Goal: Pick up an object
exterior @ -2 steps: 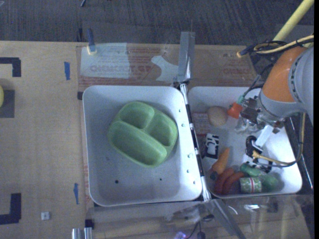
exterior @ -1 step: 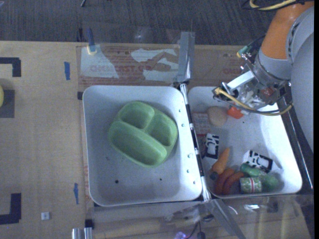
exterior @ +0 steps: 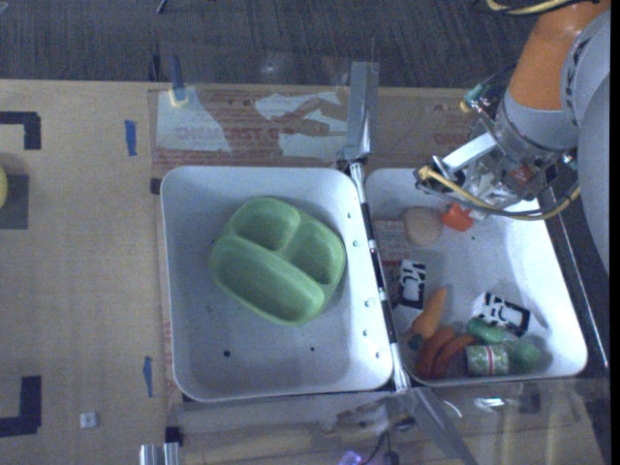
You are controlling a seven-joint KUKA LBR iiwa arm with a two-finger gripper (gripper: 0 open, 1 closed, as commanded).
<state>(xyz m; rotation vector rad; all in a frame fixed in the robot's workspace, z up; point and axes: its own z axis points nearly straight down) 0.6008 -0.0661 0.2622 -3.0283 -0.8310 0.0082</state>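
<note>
A wooden worktop (exterior: 77, 289) carries two white bins; the left bin (exterior: 194, 356) has a green tray (exterior: 279, 258). The gripper (exterior: 475, 184) hovers over the right bin (exterior: 567, 289), its opening impossible to tell, near a tan stone (exterior: 423, 226) and an orange block (exterior: 455, 217). Descending between them, it could nudge both and close on nothing.

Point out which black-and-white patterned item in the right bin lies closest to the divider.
The black-and-white patterned block beside the carrot; the other patterned piece sits toward the far right.
</note>
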